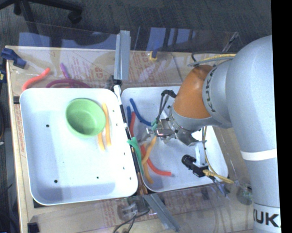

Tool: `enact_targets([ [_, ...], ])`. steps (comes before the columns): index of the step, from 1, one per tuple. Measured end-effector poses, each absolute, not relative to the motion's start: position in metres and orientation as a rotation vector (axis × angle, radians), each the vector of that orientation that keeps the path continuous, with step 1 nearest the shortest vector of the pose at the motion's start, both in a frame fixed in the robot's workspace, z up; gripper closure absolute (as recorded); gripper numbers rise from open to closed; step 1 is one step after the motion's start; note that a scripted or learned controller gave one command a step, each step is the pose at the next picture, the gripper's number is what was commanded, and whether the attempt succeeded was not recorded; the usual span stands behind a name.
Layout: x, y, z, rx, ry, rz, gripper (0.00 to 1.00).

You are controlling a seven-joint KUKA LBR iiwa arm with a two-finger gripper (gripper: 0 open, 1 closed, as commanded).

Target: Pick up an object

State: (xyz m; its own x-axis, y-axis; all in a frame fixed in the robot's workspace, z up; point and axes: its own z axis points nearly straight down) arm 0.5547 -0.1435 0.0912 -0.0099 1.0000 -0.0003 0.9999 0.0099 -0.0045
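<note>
Tabletop (68, 213), lower frame: wooden surface carrying two white bins side by side.

Right bin (218, 173), centre-right of frame: holds a red strip (160, 172) near its lower edge, an orange strip (148, 159) and a green strip (133, 145) by its left wall, and a blue strip (138, 116) towards its upper left.

Claw (154, 131), centre of frame, over the right bin among the strips: whether its fingers are apart or together cannot be told. Arm (222, 96) enters from the right, orange band above the wrist.

Left bin (52, 175), left of frame: holds a green bowl (85, 117) in its upper part, with orange sticks (106, 130) touching the bowl's right side.
</note>
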Motion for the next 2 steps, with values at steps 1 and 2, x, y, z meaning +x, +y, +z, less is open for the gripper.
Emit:
enact_targets([
  [1, 0.555, -0.144, 0.102, -2.204, -2.235, 0.007, 1.00],
  [2, 0.576, -0.099, 0.232, -1.999, -2.423, 0.000, 1.00],
])
